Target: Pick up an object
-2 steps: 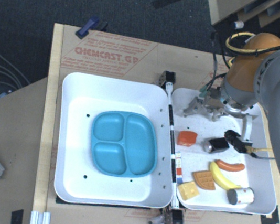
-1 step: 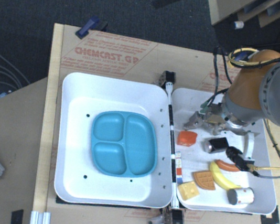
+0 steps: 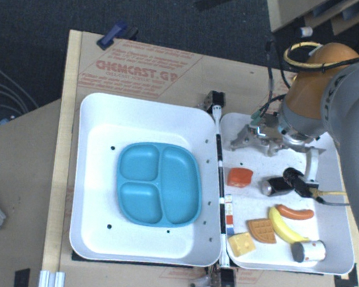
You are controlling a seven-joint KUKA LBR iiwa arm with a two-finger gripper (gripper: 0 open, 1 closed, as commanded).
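Note:
My gripper point(image 3: 254, 145) hangs over the far left corner of the right bin point(image 3: 333, 264), open, with nothing between its fingers. An orange-red block point(image 3: 240, 177) lies just in front of it, apart from it. Farther toward the front lie a sausage point(image 3: 295, 212), a yellow banana point(image 3: 286, 227), a brown cracker point(image 3: 262, 230), a yellow cheese cube point(image 3: 240, 244) and a small white and grey cylinder point(image 3: 309, 251).
The left bin point(image 3: 92, 159) holds a blue divided plate point(image 3: 158, 183). A ridge where the two bins meet point(image 3: 219, 180) runs just left of the gripper. The grey arm with its orange band point(image 3: 316, 80) reaches in from the upper right.

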